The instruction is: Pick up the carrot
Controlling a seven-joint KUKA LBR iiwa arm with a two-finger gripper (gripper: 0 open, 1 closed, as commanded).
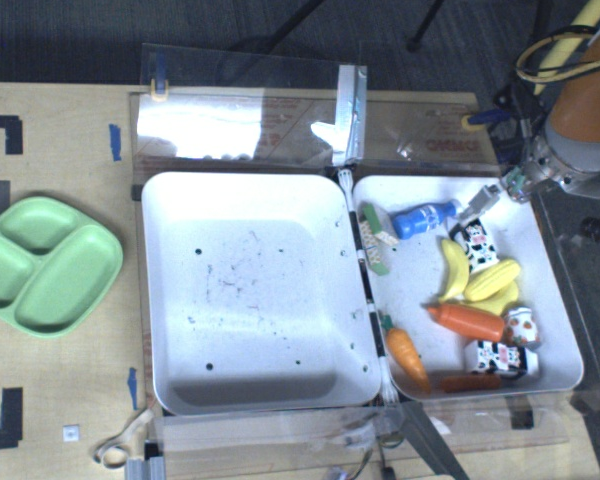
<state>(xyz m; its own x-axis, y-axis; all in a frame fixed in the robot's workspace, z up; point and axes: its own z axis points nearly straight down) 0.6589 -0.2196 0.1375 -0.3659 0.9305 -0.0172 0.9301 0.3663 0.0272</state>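
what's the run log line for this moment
task: pick up carrot | carrot: right bin, front-left corner | gripper: above bin's back, apart from carrot

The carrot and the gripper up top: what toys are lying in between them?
In the camera view, between the carrot and the gripper lie a banana and an orange-red sausage-shaped toy.

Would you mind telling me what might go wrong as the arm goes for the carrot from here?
1. The carrot lies tight against the right bin's left wall, near its front corner, so the wall may block a clean grasp.
2. A similar orange-red toy lies close by and could be picked by mistake.
3. The gripper sits at the bin's far side; its path crosses the banana.
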